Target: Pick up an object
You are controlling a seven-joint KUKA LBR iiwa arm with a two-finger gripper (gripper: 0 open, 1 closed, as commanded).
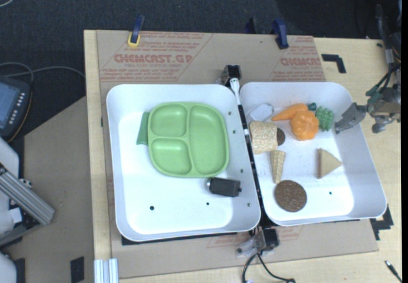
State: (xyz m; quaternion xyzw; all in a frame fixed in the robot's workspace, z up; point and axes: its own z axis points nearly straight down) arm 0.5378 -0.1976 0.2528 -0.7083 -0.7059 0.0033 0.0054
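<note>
Two bins (121, 148) — left holds one green tray (189, 138) and one black block (224, 187); right holds seven food toys, carrot (290, 111) near its far edge. Gripper (363, 119) at right bin's right edge — empty, fingers apart.

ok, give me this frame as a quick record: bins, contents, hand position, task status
left bin: green divided plate, small dark block just below it
right bin: carrot, orange fruit, green leafy piece, brown round cookie, cone, wedge, beige block, white piece
hand: at the right bin's right rim, nothing seen in it
task status: no object picked yet
</note>
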